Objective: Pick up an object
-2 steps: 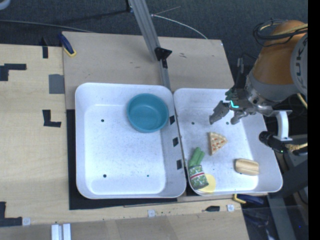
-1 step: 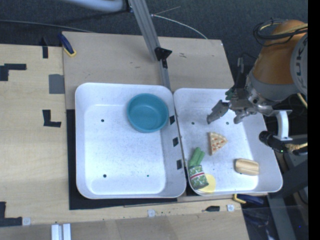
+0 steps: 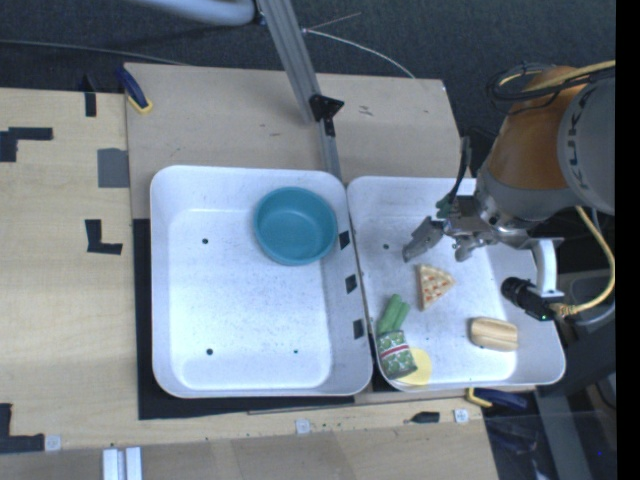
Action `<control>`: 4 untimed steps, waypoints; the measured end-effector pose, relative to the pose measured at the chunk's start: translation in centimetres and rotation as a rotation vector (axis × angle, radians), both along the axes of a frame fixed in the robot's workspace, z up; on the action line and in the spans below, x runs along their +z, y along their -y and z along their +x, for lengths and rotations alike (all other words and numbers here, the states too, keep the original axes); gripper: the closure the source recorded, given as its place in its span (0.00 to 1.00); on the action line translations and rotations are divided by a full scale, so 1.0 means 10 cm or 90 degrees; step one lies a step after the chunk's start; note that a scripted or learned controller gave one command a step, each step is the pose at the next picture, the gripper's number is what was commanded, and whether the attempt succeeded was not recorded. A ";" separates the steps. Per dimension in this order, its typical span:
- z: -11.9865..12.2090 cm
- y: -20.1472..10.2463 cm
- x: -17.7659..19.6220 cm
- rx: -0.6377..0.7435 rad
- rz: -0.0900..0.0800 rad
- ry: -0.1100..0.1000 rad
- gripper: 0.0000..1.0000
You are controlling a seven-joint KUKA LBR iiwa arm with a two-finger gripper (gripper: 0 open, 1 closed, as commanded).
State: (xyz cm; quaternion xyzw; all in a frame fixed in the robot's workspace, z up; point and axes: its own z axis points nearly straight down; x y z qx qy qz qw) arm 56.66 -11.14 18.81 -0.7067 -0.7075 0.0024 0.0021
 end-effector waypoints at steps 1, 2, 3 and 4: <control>-0.04 -0.03 -0.45 0.000 0.000 0.000 0.00; -0.02 0.00 -0.92 -0.001 -0.004 0.008 0.00; 0.01 0.01 -0.78 -0.001 -0.005 0.013 1.00; -0.07 -0.02 -0.31 0.000 0.000 0.005 1.00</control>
